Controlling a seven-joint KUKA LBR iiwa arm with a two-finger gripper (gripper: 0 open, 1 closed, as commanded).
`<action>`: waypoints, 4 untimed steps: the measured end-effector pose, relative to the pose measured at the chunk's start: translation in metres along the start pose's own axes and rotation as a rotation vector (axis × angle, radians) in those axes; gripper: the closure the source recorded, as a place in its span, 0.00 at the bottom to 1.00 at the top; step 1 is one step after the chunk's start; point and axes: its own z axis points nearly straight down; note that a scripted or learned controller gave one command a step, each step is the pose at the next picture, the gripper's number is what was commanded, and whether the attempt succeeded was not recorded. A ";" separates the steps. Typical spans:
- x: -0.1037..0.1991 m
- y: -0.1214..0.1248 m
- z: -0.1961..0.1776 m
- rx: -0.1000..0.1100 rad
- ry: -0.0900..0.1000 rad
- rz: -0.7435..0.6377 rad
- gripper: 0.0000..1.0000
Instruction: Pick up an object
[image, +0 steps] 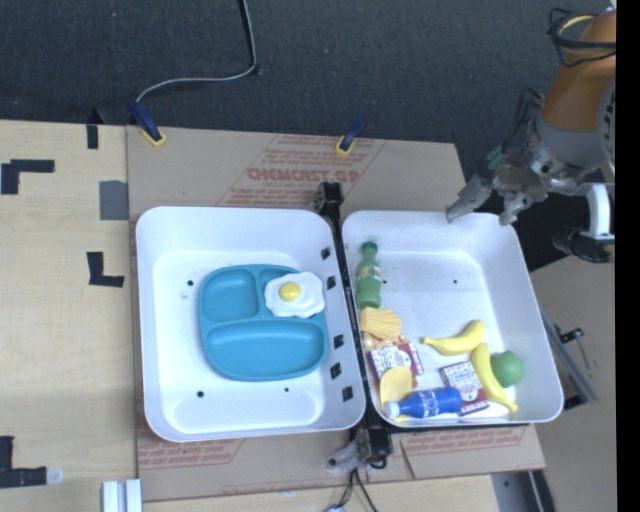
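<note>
My gripper (484, 208) hovers over the far right corner of the right bin (520, 265), its two fingers spread open with nothing between them. The right bin holds several objects along its left and near sides: a green bottle (368, 275), a yellow crinkled piece (380, 323), a red packet (397, 357), two bananas (456, 340) (491, 380), a green ball (507, 367) and a blue bottle (430, 403). All of them lie well below and to the left of the gripper.
The left bin (160, 300) holds a blue divided plate (262, 325) with a toy fried egg (293, 293) on its far right corner. A black divider (338, 290) runs between the bins. Cardboard lies under both bins.
</note>
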 end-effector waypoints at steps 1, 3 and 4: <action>-0.038 -0.030 0.148 -0.001 0.000 0.000 0.00; -0.017 -0.149 0.153 -0.007 -0.003 0.001 0.00; -0.030 -0.117 0.153 -0.004 -0.001 0.001 0.00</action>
